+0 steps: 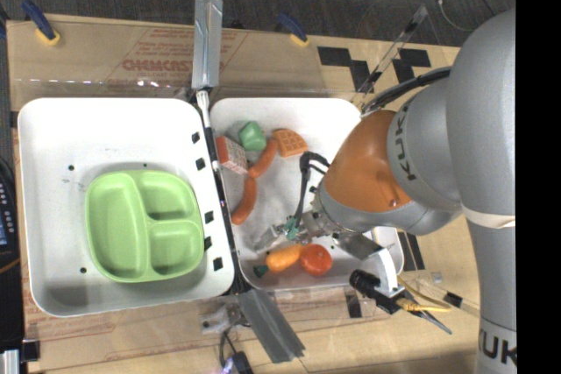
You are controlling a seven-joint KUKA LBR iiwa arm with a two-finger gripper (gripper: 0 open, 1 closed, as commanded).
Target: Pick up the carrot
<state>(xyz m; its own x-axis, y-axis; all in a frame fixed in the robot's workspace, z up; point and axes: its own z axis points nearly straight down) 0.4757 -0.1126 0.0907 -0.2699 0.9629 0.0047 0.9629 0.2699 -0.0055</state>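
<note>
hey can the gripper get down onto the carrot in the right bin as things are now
Probably yes. The gripper hangs just above the carrot near the right bin's front wall, nothing lying on top. The red tomato touching it could crowd one finger.

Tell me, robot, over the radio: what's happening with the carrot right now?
Gripper low in right bin, just above carrot. Carrot lying at bin's front edge, not held. Red tomato touching its right side; sausage close by.
</note>
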